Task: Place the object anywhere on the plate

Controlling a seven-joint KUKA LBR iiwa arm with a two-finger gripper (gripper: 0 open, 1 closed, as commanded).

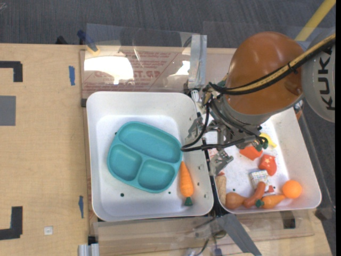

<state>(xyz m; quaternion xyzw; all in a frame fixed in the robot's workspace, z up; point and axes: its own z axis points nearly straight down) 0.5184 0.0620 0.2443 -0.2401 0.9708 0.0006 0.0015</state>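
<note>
Carrot [185,181] left of claw [213,143]: light, stiff, smooth; grip mid-body. Plate [145,156] farther left. Claw state: cannot tell.

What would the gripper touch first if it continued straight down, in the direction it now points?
Probably the rims where the left bin and the right bin meet, since the gripper hangs about over that seam. Depth is unclear from this slanted view; the carrot and the teal plate lie further left.

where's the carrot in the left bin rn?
The carrot lies on the floor of the left bin, just off the right edge of the teal plate, near the wall shared with the right bin.
</note>
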